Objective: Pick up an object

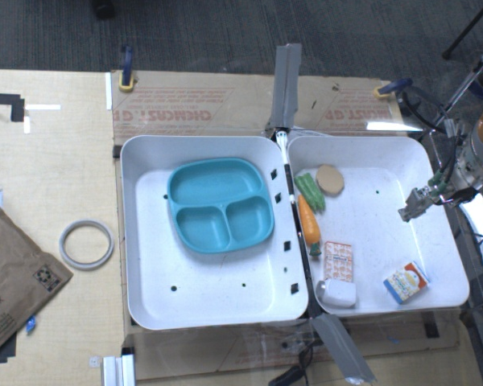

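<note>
The right bin (pixel 370 155) holds several small items. Along its left wall lie a green vegetable (pixel 311 191) and an orange carrot (pixel 308 220), with a tan round disc (pixel 331 180) beside them. Near the front sit a red-and-white packet (pixel 338 261), a white rounded object (pixel 339 294) and a small blue, white and orange carton (pixel 406 282). My gripper (pixel 413 205) hangs over the right side of this bin, well apart from every item, the carton being the closest below it. No object can be seen at its tip.
A teal divided plate (pixel 220 205) lies in the left bin (pixel 145 296). On the bench to the left are a roll of tape (pixel 86 243) and a cardboard box (pixel 12 280). Cables and the arm's wrist crowd the right edge.
</note>
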### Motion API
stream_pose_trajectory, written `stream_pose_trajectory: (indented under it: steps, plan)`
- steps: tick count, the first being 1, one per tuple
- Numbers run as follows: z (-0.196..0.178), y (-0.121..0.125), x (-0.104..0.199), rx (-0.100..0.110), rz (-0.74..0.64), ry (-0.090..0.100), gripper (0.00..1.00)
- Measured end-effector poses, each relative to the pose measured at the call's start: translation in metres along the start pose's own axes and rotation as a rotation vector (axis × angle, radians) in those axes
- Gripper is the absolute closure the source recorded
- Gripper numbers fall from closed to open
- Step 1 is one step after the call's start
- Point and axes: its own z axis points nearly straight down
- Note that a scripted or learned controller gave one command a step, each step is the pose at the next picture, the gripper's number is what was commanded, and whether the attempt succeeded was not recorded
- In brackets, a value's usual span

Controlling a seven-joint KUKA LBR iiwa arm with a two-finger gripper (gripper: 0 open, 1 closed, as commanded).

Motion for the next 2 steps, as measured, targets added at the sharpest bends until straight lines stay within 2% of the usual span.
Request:
stream_pose_trajectory:
  steps: [1, 2]
  plan:
    - [0.053, -0.011, -0.045, 0.002, -0.234, 0.003, 1.00]
    - [0.091, 0.006, 0.029, 0.002, -0.287, 0.003, 1.00]
